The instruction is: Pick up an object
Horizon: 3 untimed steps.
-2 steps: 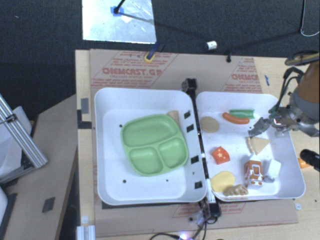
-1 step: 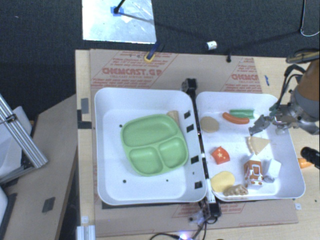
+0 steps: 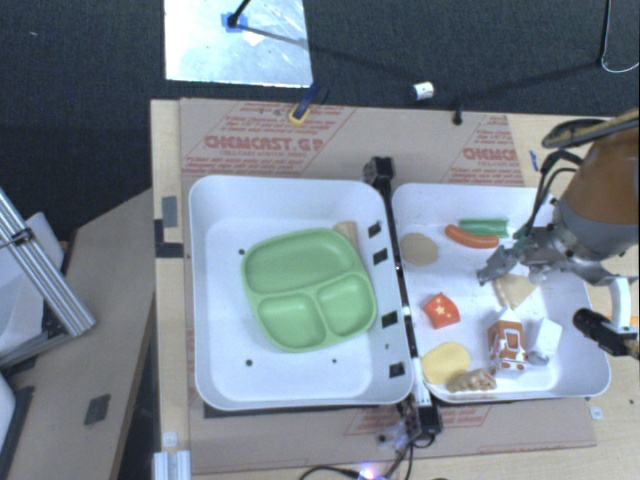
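Bins sit side by side. Left bin [image 3: 215,368] holds a green divided plate [image 3: 305,288] mid-floor. Right bin [image 3: 580,373], going left to right: tan disc [image 3: 418,249] nr the inner wall, red block [image 3: 441,310], yellow piece [image 3: 446,361] at the front edge, sausage [image 3: 472,235] w/ green piece [image 3: 483,225] nr the back, orange-white carton [image 3: 507,345]. Gripper [image 3: 497,268] hovers beside a pale wedge [image 3: 515,290], nothing clamped; fingers' spread: cannot tell. Risk: items crowd close, so a descent may nudge the wedge or close on air.
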{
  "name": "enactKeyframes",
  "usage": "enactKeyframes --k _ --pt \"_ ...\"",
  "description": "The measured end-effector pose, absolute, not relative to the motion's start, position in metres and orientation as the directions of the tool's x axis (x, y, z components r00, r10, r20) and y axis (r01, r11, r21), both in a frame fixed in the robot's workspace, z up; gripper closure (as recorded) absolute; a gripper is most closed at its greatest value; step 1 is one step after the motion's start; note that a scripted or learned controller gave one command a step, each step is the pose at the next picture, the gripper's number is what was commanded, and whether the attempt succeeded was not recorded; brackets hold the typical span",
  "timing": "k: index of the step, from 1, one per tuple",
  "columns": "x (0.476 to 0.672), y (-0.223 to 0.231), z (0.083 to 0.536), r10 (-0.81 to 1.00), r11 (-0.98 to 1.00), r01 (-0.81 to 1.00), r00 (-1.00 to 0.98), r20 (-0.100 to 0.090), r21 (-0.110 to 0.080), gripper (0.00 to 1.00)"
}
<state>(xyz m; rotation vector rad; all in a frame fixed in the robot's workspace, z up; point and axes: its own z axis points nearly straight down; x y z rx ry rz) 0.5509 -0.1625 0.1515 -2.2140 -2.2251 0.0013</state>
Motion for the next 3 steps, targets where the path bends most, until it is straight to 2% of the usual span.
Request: enactKeyframes --k 1,2,3 --pt "0.555 -0.164 0.094 1.000 0.001 1.000 -0.001 -0.008 0.007 0.00" --pt "0.560 -0.167 0.092 1.000 0.000 1.000 0.000 -0.007 0.014 0.00" --pt "0.562 -0.171 0.105 1.000 -0.001 1.000 0.001 -0.017 0.027 1.00"
